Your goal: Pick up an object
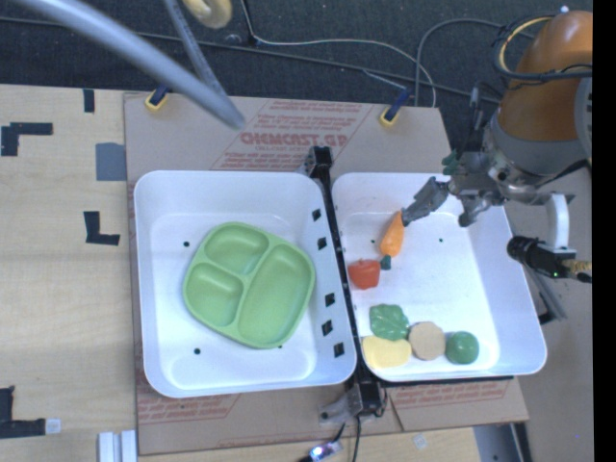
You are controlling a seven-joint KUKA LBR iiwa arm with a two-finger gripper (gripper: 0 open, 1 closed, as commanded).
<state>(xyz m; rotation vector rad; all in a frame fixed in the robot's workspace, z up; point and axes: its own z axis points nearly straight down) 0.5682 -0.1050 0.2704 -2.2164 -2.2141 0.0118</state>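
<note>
In the right bin, an orange carrot-shaped toy lies near the upper left, with a red piece just below it. Along the bin's near wall sit a green leafy piece, a yellow piece, a tan round piece and a green ball. My gripper hangs over the bin's upper middle, open, with nothing between its fingers. Its left fingertip is right beside the carrot's upper end.
The left bin holds a green divided plate. A black divider runs between the bins. Cables trail across the dark area behind the bench, and a grey pole slants in from the upper left.
</note>
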